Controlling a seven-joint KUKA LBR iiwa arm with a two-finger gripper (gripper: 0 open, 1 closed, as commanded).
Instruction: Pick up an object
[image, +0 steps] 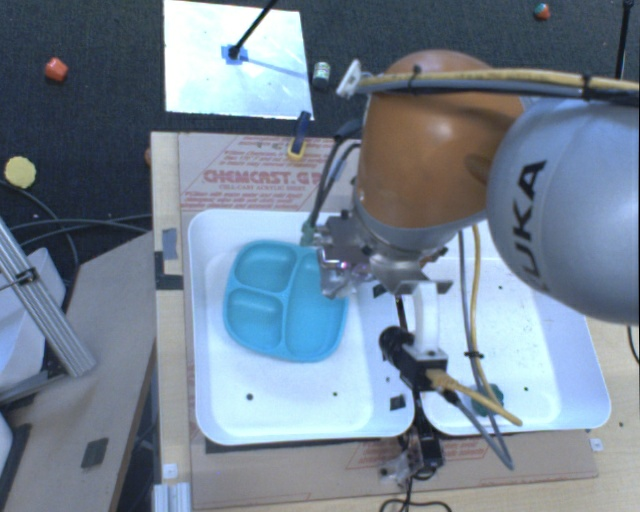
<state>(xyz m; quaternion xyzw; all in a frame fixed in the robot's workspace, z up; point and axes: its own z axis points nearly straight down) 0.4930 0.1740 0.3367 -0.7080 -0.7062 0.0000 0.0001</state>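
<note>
Over the left bin's right edge: we see the grey-and-orange arm's two-finger gripper (338, 272) down at the tray.
We place the light-blue plastic three-compartment tray (283, 301) flat in the shallow white left bin (290, 412), toward 12 o'clock. Gripper sits at the tray's 2 o'clock corner, apparently touching its rim. We cannot tell how far apart it stands or whether it grips anything. A yellow-handled tool (478, 394) lies in the shallow white right bin (560, 400).

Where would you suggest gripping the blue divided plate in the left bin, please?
I would take the blue divided plate by its raised rim, coming straight down from above with one finger inside and one outside. It lies flat in the left bin, so its broad face offers nothing to pinch. The left edge looks freest, since the gripper crowds the right.
</note>
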